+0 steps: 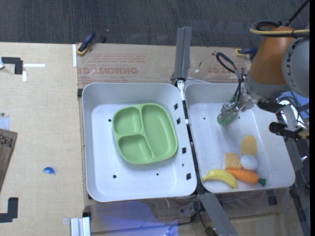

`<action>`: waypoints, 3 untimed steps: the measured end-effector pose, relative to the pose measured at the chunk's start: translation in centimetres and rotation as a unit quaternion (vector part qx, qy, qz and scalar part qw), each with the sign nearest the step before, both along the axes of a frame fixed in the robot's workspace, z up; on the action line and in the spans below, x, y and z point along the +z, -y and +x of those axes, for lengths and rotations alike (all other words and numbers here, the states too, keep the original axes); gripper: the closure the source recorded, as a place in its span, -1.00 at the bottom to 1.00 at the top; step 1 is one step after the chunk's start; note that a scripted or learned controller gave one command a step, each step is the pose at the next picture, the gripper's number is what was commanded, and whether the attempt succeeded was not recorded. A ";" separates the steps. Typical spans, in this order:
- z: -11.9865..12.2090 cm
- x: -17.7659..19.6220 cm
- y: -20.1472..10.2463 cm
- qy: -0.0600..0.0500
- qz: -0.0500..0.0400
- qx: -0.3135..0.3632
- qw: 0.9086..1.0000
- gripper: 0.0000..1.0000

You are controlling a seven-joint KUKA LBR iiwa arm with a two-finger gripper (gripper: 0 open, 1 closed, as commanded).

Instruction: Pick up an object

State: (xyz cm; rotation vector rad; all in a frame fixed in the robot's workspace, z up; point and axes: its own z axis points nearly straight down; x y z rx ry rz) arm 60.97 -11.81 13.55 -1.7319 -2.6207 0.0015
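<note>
The right bin (pixel 211 136) holds a banana (pixel 221 177), a carrot (pixel 244 176), a white egg (pixel 249 162), an orange-yellow block (pixel 232 160) and a pale yellow piece (pixel 249 144), all bunched in its near right corner. My gripper (pixel 227 115) hangs over the far part of that bin, up and to the left of the food, with nothing seen between its fingers. A green divided plate (pixel 145 132) lies in the left bin (pixel 98 151).
The grey divider (pixel 183 58) runs between the bins at the back. Cardboard (pixel 128 65) lies behind the bins. A blue-yellow tool (pixel 86 42) and a small blue item (pixel 48 170) sit on the bench at the left.
</note>
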 end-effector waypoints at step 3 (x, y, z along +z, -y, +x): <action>4.0 10.2 -0.2 -0.001 -0.001 -0.209 0.978 1.00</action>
